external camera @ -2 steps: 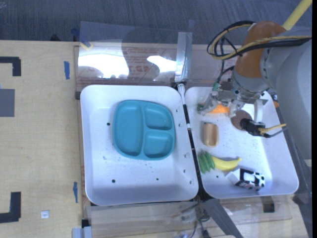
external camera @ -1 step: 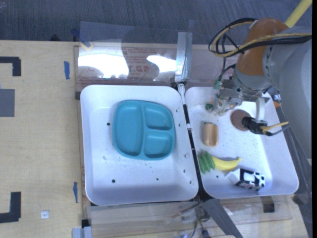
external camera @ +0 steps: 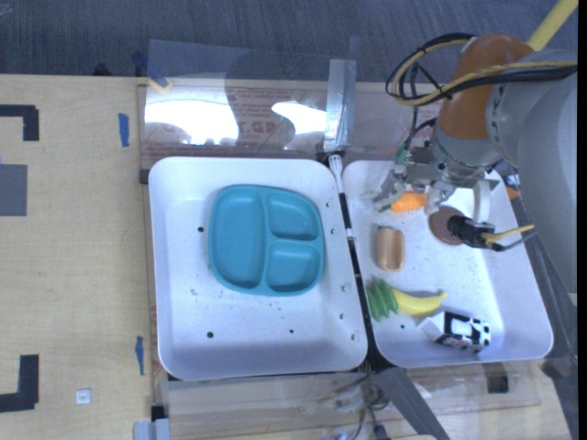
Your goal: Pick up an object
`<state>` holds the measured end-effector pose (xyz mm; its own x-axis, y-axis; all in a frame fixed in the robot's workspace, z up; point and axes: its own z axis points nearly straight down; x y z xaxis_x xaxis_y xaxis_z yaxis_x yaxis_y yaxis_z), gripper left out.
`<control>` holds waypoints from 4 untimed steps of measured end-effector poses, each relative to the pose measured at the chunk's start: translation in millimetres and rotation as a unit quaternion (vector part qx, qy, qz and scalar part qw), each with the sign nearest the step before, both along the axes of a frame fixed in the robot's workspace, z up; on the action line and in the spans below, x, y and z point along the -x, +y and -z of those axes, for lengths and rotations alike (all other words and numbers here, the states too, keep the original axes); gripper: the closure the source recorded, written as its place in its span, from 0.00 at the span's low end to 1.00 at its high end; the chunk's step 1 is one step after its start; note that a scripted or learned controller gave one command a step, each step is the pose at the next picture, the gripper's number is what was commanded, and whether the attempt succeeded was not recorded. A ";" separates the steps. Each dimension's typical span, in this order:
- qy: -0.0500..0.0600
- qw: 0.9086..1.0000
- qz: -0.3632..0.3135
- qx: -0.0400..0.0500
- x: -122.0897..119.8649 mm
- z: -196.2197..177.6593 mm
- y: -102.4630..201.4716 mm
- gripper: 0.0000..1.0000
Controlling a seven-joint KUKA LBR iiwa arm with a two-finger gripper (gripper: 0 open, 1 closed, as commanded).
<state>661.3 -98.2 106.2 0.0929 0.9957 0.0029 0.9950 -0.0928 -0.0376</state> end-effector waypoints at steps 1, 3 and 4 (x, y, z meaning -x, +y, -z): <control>-0.005 0.998 -0.069 -0.001 -0.1 21.1 -3.5 0.00; -0.020 0.999 -0.042 0.003 55.2 18.9 4.5 0.00; -0.021 1.000 0.000 0.002 64.0 18.8 -1.8 0.00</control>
<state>597.3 -100.0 87.4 0.0926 0.9957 0.0021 0.9957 -0.0926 0.0046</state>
